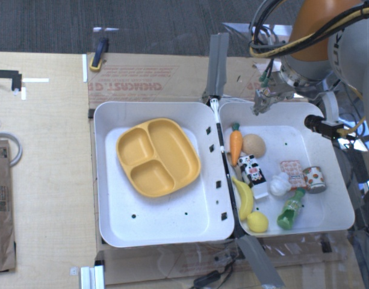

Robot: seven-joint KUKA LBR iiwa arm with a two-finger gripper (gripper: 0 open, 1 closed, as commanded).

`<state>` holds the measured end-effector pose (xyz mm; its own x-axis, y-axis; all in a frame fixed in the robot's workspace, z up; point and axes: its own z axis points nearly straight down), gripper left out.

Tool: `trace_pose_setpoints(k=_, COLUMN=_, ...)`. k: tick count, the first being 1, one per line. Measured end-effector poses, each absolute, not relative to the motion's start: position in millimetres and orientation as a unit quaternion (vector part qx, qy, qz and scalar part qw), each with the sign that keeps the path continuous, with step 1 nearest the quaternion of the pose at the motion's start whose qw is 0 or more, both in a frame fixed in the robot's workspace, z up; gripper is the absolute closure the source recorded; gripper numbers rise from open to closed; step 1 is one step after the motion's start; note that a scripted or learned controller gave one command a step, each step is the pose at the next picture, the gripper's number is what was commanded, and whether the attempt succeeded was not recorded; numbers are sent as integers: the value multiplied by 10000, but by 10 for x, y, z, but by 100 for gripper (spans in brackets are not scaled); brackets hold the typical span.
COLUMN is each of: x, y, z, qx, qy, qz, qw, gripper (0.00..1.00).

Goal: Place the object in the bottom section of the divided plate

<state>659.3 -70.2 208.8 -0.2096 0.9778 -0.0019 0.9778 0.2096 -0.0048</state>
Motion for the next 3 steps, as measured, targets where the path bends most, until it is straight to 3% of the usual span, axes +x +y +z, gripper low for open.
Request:
trace_pose_setpoints(k=2, x=6599, y=-1840, z=2315, qx=-6723, qy=-7403, qz=12, qw=-4, gripper=100)
trace_pose_setpoints(k=3, x=6596, y=-2229, z=2119, qx=-6464, qy=-7630, qz=15, qw=1, gripper=100)
